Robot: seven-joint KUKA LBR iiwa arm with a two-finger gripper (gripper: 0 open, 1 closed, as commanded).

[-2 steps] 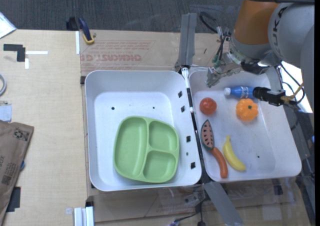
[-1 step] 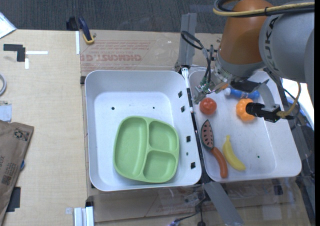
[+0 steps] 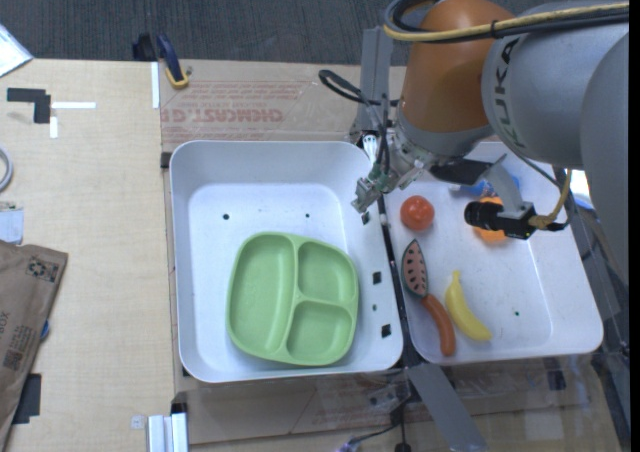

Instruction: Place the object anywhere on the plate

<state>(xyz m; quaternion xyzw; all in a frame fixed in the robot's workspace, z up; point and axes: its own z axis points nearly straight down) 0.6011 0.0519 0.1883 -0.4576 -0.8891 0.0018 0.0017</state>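
- Camera view, and we see the grey arm with its orange band [image 3: 455, 60] reaching over the two shallow white bins on the counter.
- The gripper [image 3: 370, 192] hangs at the wall between the bins; spread or pressed together, we cannot tell.
- The light green divided plastic plate [image 3: 270, 290] lies flat in the view's left bin [image 3: 200, 230].
- In the right bin [image 3: 545, 285] lie the round red tomato [image 3: 417, 212], the watermelon slice [image 3: 415, 270], the brown sausage [image 3: 441, 325] and the yellow banana [image 3: 464, 308], all well apart from the plate.
- The tomato sits nearest the gripper, not touching it.
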